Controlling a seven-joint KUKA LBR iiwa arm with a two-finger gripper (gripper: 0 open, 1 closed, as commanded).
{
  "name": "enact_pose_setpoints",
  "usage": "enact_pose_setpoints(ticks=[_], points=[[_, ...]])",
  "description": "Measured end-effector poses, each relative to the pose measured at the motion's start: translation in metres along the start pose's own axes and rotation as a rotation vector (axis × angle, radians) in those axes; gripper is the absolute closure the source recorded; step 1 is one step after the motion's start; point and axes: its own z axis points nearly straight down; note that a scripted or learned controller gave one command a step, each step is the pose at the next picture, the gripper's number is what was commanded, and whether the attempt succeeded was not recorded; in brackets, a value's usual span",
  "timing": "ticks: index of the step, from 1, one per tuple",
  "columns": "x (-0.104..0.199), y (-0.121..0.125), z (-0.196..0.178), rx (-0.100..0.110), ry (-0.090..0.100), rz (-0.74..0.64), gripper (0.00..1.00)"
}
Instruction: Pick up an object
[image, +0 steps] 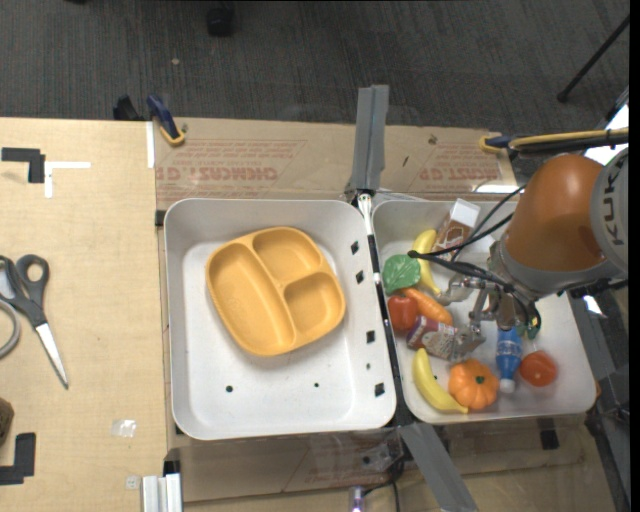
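Reaching in from the right, the arm (560, 220) lowers its claw (487, 308), grip state unclear, over the right bin (580, 400).

Left bin (190, 400): holds a yellow divided plate (276, 290).
Right bin (575, 395): crowded with toy food, pumpkin (473, 385) beside banana (432, 384).
End effector (490, 310): low over the right bin's toys.

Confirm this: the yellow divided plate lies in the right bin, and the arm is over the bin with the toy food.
Not quite. The camera view shows the yellow divided plate in the left bin, not the right one. The rest holds: the arm is over the right bin, which holds the toy food.
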Motion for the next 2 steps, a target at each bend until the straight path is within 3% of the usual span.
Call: enact_pose_setpoints(ticks=[1, 2], points=[[-0.097, 0.021, 0.000, 0.009, 0.049, 0.166, 0.00], [-0.083, 0.029, 0.000, 0.007, 0.005, 0.228, 0.00]])
